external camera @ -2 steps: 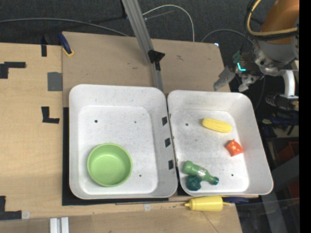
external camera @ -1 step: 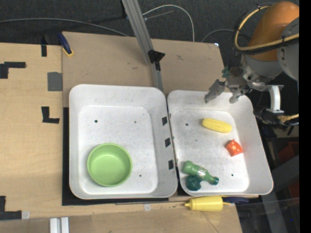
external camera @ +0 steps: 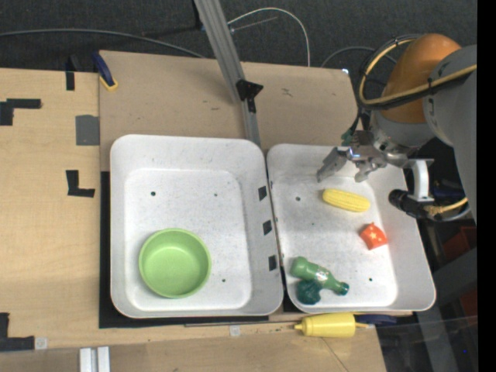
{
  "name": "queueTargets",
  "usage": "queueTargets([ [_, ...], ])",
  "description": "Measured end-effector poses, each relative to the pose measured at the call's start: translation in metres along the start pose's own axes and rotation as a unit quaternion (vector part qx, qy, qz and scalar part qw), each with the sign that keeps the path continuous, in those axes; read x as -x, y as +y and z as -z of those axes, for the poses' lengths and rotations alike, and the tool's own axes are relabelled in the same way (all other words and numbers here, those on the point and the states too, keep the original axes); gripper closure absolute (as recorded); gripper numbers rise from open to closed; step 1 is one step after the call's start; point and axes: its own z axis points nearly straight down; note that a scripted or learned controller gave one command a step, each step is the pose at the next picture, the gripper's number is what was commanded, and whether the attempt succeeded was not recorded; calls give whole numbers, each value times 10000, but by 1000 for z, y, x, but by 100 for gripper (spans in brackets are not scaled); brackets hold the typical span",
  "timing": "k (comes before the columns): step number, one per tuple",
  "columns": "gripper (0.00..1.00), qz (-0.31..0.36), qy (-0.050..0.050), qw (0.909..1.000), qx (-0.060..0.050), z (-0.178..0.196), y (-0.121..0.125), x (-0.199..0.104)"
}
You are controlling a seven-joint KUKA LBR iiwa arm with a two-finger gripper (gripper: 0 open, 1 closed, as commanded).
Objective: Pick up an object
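My claw [external camera: 343, 170] hangs spread wide, nothing between fingers, over right bin [external camera: 411, 285]. Corn [external camera: 346, 201] lies flat just below me, apart from fingertips. Looks light plastic, stiff, bumpy skin likely gives grip; rounded, may roll. Best pinch across narrow middle. Orange block [external camera: 373, 235] further off, green bottle [external camera: 317, 273] further still.

Fixed overhead camera, slanted down on both bins [external camera: 267, 208].
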Motion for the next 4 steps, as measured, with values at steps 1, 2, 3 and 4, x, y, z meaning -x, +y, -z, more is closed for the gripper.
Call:
queueTargets([
  [1,0,6,0,10000,5,-63,4,-4],
  [2,100,15,-1,10000,30,-49,6,-4],
  [3,100,2,-2,10000,58,-7,5,-5],
  [4,100,5,-4,10000,70,54,4,-12],
])
